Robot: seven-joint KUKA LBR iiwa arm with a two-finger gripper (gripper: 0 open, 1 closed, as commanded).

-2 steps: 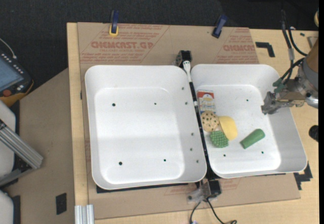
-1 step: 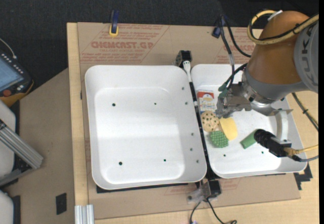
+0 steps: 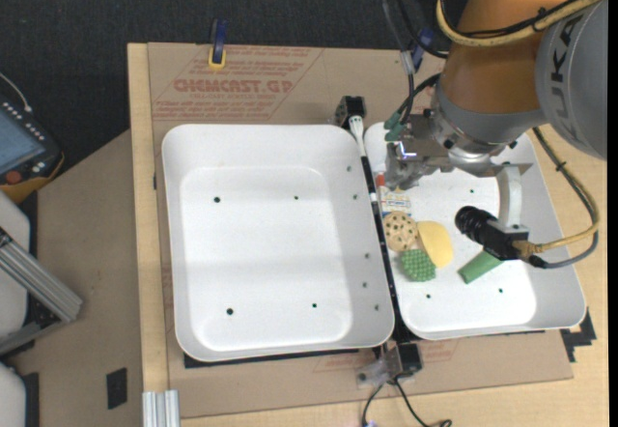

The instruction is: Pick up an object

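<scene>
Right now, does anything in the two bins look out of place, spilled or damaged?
Nothing looks spilled or damaged. One small oddity: the speckled piece, the yellow piece and the green knobbly piece lie bunched together by the left wall of the right bin, the green block close beside.

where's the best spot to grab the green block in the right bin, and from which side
Probably its middle, pinched across the short width, coming straight down from above. The green block lies flat and slanted on the floor of the right bin, with straight, parallel long sides and bare floor along both. The yellow piece lies apart to its left, so it should not interfere.
</scene>
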